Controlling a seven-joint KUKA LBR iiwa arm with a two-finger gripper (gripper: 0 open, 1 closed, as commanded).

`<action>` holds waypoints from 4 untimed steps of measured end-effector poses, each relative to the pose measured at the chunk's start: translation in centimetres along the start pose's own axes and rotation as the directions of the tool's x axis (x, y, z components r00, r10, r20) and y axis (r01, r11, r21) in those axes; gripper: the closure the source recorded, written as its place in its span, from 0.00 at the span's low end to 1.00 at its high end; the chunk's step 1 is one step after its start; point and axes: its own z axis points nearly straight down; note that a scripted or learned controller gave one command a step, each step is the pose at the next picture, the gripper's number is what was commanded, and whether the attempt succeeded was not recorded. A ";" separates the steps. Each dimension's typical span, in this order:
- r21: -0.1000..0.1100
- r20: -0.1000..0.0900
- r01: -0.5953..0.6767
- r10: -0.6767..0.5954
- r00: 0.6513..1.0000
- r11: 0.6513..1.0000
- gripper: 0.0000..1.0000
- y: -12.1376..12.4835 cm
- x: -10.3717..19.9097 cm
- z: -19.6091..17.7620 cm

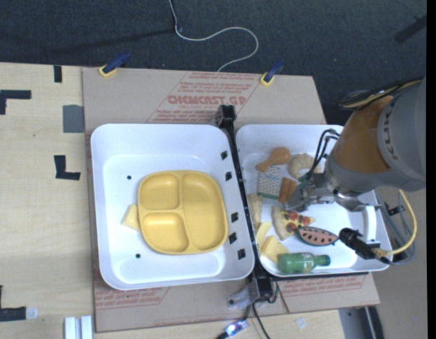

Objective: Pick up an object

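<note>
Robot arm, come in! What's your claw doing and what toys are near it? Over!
Gripper low in right bin, among toy food. Nothing seen held. Watermelon slice and green bottle close by. Yellow tray in left bin.

yellow divided plate (182, 212), left bin (105, 189)

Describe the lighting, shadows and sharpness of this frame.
Camera view: even, diffuse light, no harsh glare on the white bins; a soft shadow lies along the yellow divided plate at its lower edge; the small toy foods around the gripper look soft and hard to resolve; the dark floor at the top is underexposed, with little detail.
</note>
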 end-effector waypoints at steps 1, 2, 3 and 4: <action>0.006 0.002 -0.001 0.001 1.000 1.000 1.00 0.7 -0.2 -4.4; 0.005 0.002 0.000 0.000 1.000 1.000 1.00 1.0 0.5 -8.8; 0.007 0.002 -0.001 0.001 1.000 1.000 1.00 1.0 0.6 -12.7; 0.009 0.002 0.002 -0.002 1.000 1.000 1.00 0.7 5.8 -11.6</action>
